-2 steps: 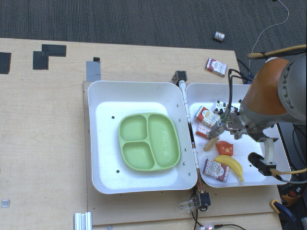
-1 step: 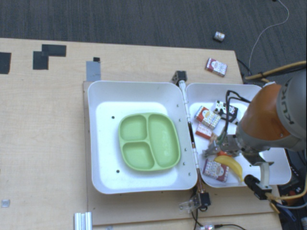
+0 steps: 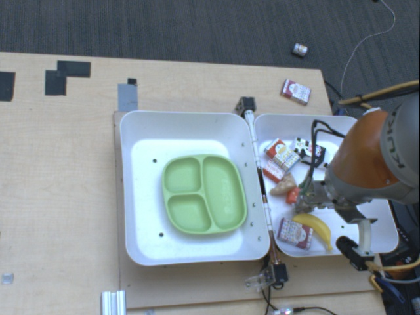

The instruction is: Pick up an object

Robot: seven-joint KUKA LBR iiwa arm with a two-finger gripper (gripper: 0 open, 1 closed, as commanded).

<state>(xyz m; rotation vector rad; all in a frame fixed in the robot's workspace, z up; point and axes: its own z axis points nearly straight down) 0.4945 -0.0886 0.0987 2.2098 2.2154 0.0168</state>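
The right bin [image 3: 387, 238] holds several small items. A yellow banana [image 3: 317, 228] lies near its front, beside a red-and-white box [image 3: 294, 233]. Further back are a red-and-white carton [image 3: 283, 153], a flat packet [image 3: 272, 170], a tan pastry-like piece [image 3: 283, 186] and a small red item [image 3: 293, 195]. My gripper [image 3: 304, 201] reaches down from the orange-banded wrist [image 3: 364, 156] into the bin, just above the banana's back end and right of the red item. The wrist hides what is under it.
The left bin [image 3: 141, 195] holds a green divided plate [image 3: 204, 194]. A small red box [image 3: 296, 91] lies on the bench behind the right bin. Cables run at the right bin's front corner [image 3: 357, 254] and behind it.
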